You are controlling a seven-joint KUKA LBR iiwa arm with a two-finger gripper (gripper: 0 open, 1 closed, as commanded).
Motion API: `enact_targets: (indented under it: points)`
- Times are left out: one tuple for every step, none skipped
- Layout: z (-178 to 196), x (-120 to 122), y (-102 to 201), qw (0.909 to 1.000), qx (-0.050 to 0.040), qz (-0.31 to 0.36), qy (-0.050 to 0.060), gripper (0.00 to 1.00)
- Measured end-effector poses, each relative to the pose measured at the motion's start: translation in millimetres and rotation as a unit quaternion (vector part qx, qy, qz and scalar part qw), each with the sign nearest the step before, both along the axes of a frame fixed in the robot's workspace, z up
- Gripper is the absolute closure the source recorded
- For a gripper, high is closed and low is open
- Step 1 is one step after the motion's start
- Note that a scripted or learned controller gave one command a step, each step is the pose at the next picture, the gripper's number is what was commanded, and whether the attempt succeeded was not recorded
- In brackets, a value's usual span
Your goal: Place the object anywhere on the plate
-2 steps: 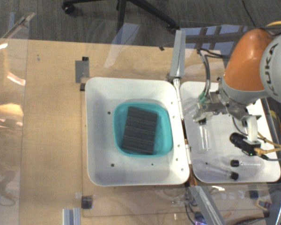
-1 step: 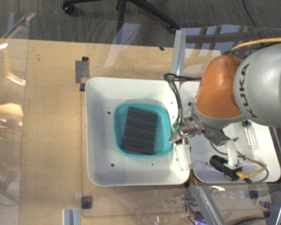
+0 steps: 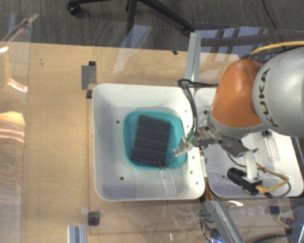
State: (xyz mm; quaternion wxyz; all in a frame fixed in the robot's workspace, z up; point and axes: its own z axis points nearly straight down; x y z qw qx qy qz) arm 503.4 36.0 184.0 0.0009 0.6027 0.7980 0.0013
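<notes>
on the teal plate [image 3: 128,146], dark ridged object [image 3: 151,140], claw [image 3: 185,147] just right

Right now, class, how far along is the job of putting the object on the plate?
Done, it seems: the dark ribbed rectangular block lies flat on the teal rounded plate in the left white bin. In hand: the gripper sits at the plate's right rim, beside the block. Left: pulling the arm away.
</notes>
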Motion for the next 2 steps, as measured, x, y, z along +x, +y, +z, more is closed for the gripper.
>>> enact_targets:
  points:
    - [17,20,-54,0.9999,-0.0005,0.015,-0.002,0.00]
    - [137,106,-54,0.9954,-0.0001,-0.095,-0.004,0.00]
